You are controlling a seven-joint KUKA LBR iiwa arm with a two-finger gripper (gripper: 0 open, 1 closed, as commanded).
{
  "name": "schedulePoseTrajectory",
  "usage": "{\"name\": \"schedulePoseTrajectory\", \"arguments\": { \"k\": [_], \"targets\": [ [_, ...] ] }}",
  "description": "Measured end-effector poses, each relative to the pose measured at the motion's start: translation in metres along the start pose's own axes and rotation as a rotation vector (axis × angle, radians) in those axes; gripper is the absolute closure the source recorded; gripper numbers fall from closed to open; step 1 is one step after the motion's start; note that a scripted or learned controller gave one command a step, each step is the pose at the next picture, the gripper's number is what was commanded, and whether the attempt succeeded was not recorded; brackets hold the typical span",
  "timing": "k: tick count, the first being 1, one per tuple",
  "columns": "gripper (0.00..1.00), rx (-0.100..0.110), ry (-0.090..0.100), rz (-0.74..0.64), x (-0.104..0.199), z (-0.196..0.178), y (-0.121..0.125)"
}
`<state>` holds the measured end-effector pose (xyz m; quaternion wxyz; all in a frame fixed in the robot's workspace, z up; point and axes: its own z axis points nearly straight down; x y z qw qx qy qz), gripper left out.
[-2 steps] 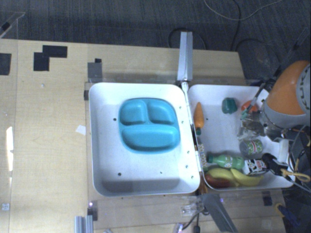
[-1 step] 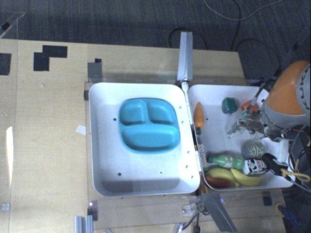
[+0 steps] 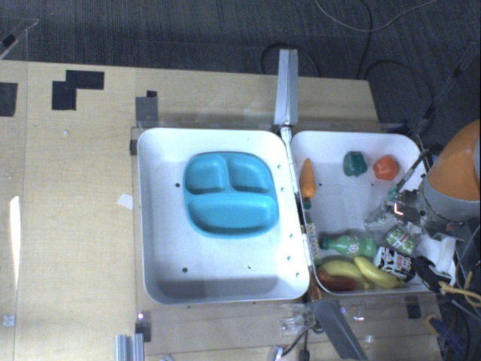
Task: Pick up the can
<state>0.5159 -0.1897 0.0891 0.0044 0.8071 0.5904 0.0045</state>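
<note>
The gripper [image 3: 397, 210] is hovering near the can [image 3: 391, 262]; I cannot tell if it is open. The can is looking light, hard and slippery, so its round middle is best to grab.

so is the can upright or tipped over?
Tipped, apparently: the can lies slanted in the right bin, by the bananas, near the gripper.

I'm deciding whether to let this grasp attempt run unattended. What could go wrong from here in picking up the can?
1. The can lies against the black-and-white carton and near the bananas, so the gripper may nudge or catch a neighbour instead.
2. The can sits close to the right bin's wall, leaving little approach room.
3. The green bottle beside it could roll if bumped.
</note>
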Motion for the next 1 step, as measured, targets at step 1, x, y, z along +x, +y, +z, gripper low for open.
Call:
{"name": "schedulePoseTrajectory", "arguments": {
  "k": [1],
  "targets": [
    [1.0, -0.006, 0.003, -0.003, 0.0023, -0.012, 0.0027]
  ]
}}
